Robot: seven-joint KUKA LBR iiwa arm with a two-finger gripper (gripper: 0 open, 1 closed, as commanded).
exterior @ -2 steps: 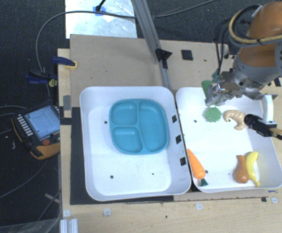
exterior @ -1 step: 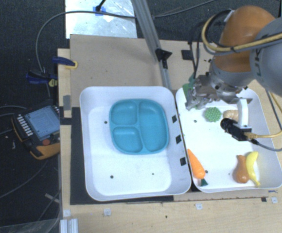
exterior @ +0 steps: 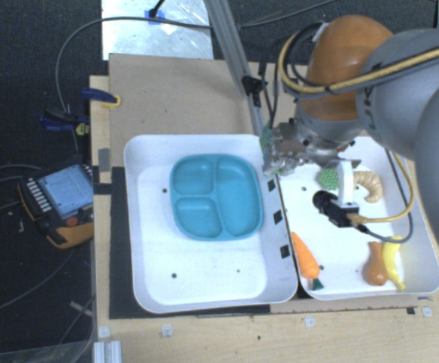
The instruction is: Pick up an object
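We're watching the arm (exterior: 401,89) hanging over the right bin (exterior: 416,240), its pincer (exterior: 280,157) sitting at the far-left corner, grip impossible to tell. The carrot (exterior: 304,254) is lying near the divider.

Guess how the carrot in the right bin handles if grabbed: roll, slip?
The carrot looks tapered and rounded, so it may roll or pivot when nudged. Its smooth, toy-like surface could slip between fingers. It lies near the bin wall, which may crowd a grasp.
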